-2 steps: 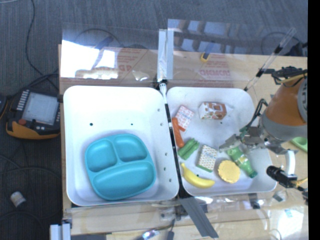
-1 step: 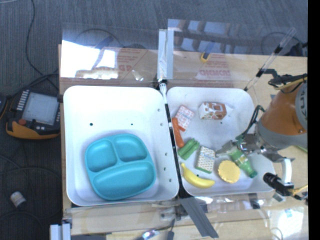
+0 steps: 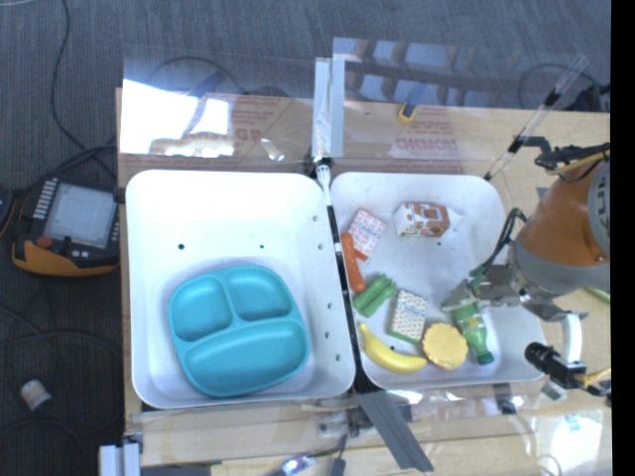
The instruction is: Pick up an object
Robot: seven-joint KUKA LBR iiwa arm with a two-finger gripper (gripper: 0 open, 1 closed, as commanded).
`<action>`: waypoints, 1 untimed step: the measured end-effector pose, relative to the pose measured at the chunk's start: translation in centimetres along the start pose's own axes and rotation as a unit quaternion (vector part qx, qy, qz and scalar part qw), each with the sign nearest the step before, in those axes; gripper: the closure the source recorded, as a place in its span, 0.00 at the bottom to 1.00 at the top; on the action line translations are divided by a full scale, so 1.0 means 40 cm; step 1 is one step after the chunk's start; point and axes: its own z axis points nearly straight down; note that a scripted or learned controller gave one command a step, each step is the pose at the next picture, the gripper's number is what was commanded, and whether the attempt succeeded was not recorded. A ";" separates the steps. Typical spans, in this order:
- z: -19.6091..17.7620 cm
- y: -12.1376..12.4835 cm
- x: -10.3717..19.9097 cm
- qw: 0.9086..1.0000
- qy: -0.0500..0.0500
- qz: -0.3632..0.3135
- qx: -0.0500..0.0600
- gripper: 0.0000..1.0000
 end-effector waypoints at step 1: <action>-0.277 0.017 0.214 0.999 -0.001 0.046 0.011 1.00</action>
